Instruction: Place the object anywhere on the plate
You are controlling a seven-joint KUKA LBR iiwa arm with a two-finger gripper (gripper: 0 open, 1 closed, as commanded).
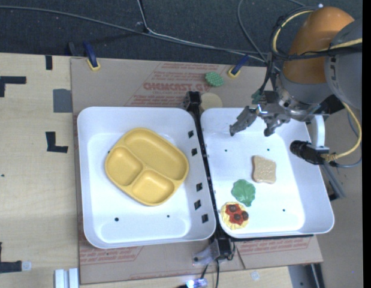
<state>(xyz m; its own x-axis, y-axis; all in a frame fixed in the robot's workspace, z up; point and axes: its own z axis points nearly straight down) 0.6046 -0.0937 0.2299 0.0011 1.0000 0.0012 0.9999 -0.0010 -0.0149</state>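
Note:
A yellow plate with three compartments lies in the left bin. In the right bin lie a slice of toast, a green broccoli-like piece and a small pizza-like piece with red and yellow topping. My gripper hovers over the far part of the right bin, open, its two dark fingers spread with nothing between them. It stands beyond the toast, apart from all three pieces.
A black divider runs between the two bins. On the cardboard behind the bins sit a small green object and a tan disc. Cables hang above the bench, and a black fitting sticks out over the right bin's right side.

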